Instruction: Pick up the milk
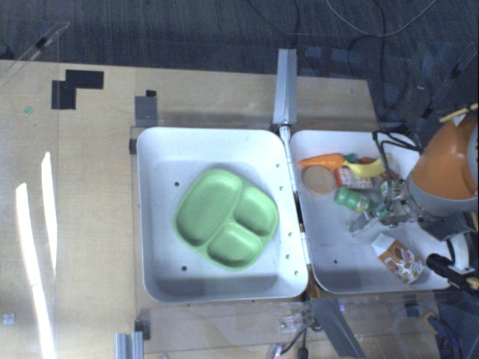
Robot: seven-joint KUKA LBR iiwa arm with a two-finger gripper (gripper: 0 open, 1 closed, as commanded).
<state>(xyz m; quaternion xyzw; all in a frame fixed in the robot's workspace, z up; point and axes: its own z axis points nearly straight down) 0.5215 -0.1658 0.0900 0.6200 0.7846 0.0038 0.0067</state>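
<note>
Bench [90,200]: pale wood top, bore two shallow white bins side by side.
Left bin [161,275]: held one green plate.
Plate [227,218]: three compartments, lay flat near the bin's middle, turned at a slant.
Right bin [337,264]: held the small items, most clustered in its far half.
Carrot [323,160]: orange, lay along the far wall near the left corner.
Disc [318,179]: round and tan, just beside the carrot on its near side.
Banana [367,167]: yellow, lay to the right of the carrot, atop a reddish item I could not identify.
Bottle [350,198]: green, lay on its side, just nearer than the disc and banana.
Milk [398,259]: small carton with white top and brown-orange printed face, lay tilted on the bin floor in the near right part, apart from the cluster.
Arm [447,163]: grey with orange band, reached in from the right over the right bin's right side.
Hand [383,214]: low over the bin floor, just right of the bottle and up-left of the milk, not touching the milk as far as could be seen.
Hand state: could not tell; the metal parts were too blurred and cluttered to read.
Divider [285,88]: grey metal bar ran back from between the bins.
</note>
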